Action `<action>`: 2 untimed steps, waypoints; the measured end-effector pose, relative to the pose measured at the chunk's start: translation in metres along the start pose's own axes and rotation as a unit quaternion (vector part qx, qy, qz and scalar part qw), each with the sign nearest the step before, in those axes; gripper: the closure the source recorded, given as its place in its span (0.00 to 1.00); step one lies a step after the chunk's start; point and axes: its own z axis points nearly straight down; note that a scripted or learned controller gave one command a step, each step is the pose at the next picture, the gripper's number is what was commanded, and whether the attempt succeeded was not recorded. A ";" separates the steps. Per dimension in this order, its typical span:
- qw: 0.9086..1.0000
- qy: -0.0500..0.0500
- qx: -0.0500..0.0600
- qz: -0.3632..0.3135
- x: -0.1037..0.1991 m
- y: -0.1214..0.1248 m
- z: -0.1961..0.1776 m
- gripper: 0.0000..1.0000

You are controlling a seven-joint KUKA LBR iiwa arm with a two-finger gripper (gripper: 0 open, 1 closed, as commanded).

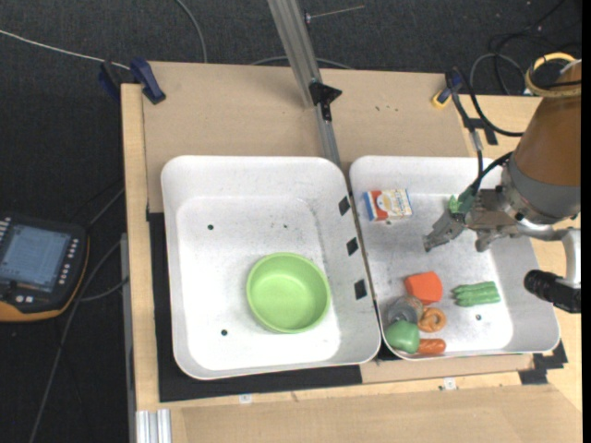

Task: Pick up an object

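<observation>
Spread apart, the jaws of the gripper [462,236] are hovering empty over the right bin [536,335]. Writing on the small carton [386,205] is proving unreadable. Orange block [425,286] is lying below.

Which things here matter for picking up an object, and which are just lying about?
Part of the job:
gripper, above the right bin
small carton
orange block
green toy
green, orange and red pieces piled at the bin's near corner

Just lying about:
green bowl in the left bin
handheld controller off the bench
</observation>
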 end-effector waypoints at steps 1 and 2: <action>1.000 0.000 0.002 0.000 -0.009 0.003 0.053 0.00; 1.000 0.000 0.003 0.000 -0.004 -0.005 0.111 0.00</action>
